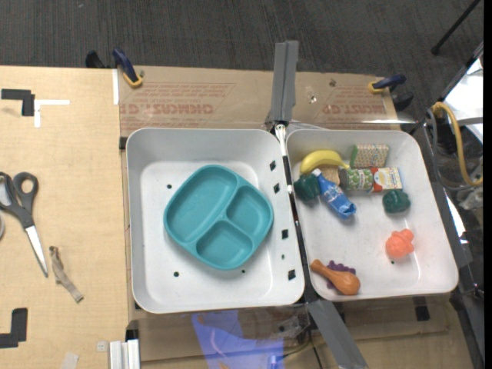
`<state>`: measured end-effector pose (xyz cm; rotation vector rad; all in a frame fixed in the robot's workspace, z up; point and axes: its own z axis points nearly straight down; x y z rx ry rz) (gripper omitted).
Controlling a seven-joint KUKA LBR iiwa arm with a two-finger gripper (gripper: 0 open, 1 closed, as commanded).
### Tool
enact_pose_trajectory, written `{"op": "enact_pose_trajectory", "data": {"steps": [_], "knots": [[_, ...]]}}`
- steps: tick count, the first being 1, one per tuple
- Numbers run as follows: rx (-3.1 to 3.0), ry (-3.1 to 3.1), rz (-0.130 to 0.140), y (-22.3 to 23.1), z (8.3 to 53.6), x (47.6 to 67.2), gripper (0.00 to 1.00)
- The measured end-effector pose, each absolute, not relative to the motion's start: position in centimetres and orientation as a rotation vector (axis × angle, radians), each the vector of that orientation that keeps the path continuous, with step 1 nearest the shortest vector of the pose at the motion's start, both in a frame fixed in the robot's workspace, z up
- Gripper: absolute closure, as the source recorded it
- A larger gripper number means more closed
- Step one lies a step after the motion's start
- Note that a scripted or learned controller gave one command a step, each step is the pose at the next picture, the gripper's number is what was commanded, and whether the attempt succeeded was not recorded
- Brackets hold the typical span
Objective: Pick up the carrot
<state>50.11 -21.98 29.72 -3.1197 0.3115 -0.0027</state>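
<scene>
Camera view shows us the right bin [430, 206], and the carrot [336, 276] lies at its near-left corner, beside a purple toy [344, 267]. Its long axis runs from upper left to lower right. About the gripper we cannot tell.

Wood bench [69, 206]: 2 white bins [138, 229] [430, 275], scissors [23, 214] at left, cardboard [200, 98] behind.
</scene>
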Motion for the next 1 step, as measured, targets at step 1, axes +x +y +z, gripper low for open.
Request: {"op": "enact_pose_trajectory", "data": {"steps": [1], "knots": [[-3.118, 0.316, -0.001, -21.97, 27.78, 54.53, 1.00]]}}
